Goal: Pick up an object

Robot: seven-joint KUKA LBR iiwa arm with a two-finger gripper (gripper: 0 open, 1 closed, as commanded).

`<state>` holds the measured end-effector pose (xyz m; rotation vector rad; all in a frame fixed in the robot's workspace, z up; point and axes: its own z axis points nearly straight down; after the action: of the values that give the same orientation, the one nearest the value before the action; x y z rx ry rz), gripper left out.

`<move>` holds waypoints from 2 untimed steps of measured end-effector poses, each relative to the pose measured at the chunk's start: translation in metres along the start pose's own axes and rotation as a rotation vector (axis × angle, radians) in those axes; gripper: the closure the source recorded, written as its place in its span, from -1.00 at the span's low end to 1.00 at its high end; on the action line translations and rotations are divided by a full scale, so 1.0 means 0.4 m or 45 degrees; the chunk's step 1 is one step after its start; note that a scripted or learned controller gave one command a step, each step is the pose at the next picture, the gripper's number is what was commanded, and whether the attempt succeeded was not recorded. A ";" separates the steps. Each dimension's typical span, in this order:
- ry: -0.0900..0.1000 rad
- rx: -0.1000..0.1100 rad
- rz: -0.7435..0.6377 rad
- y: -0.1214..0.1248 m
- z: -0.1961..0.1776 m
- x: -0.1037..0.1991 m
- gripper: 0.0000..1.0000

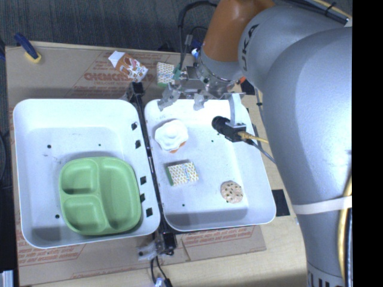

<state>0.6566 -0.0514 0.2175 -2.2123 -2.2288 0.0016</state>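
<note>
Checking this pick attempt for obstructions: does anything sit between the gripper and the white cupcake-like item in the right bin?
Nothing visible does. The gripper hangs over the right bin's far edge, the white cupcake-like item just nearer the camera, bare bin floor between them.

Open floor spans the right bin (254, 178) between cupcake (172, 136), patterned square (183, 173) and cookie (231, 191) (all well apart).

In the right bin (257, 184) below me lie three things apart: a white, cream-topped cupcake (171, 136) near the back, a flat patterned square packet (182, 173) mid-bin, and a round speckled cookie (231, 191) toward the front.
</note>
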 end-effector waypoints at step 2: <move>0.000 0.000 0.000 0.000 0.000 0.000 -1.00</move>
<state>0.6566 -0.0514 0.2175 -2.2123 -2.2288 0.0016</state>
